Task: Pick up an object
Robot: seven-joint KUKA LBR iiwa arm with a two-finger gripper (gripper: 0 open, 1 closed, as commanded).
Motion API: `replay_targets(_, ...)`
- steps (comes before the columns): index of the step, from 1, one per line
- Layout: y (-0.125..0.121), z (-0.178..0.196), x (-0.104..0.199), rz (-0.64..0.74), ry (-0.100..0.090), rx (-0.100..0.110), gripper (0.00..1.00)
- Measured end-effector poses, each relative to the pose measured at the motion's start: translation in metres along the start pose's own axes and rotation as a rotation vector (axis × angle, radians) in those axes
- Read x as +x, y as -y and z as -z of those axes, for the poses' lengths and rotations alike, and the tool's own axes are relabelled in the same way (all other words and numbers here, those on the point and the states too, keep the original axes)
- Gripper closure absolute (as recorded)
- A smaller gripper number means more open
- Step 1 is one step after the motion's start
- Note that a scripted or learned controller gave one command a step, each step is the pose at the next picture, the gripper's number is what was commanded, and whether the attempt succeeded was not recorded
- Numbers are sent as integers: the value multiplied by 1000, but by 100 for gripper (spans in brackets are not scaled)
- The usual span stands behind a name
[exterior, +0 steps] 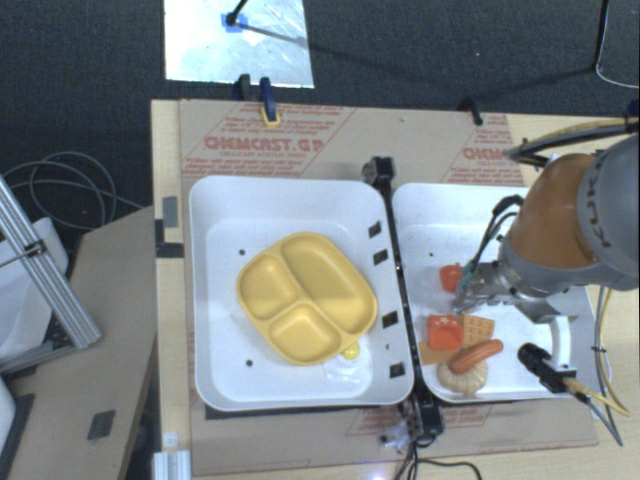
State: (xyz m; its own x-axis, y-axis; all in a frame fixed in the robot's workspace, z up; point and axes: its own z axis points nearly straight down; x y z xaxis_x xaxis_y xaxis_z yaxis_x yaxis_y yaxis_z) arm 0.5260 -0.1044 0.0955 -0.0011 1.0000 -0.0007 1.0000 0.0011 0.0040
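so: arm [570, 228] comes in from the right and sits over the right bin [430, 208], orange band covering most of that bin's far right half. gripper [468, 290] is low in the middle of the right bin, among the small toy food pieces; can't tell its state, the wrist hides that part

right bin contents, all clustered near its front left: a small red piece [451, 275] just left of the gripper, looks touching or nearly so, can't say for sure. a red block [445, 329] a bit nearer the front. a waffle-like cracker [479, 326] just right of the block, right below the gripper. a sausage [476, 354] lies across a round tan cookie [461, 376] at the front edge. a flat orange bit [431, 350] pokes out left of the sausage

left bin [215, 268] holds a yellow divided plate [305, 293] with three sections, roughly centred, flat. a small yellow bit [350, 350] touches the plate's front right rim

nothing visibly lifted, every piece lies on the bin floor
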Motion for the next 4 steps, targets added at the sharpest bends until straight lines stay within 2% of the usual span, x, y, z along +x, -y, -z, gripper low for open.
replay_targets(1, 0, 0, 0, 0, 0, 0, 0)
replay_targets(2, -44, -11, -12, 3, 1, -1, 0)
replay_targets(3, -43, 0, -12, 3, -1, -1, 100)
replay_targets(4, -49, 109, 44, 9, -2, -8, 100)
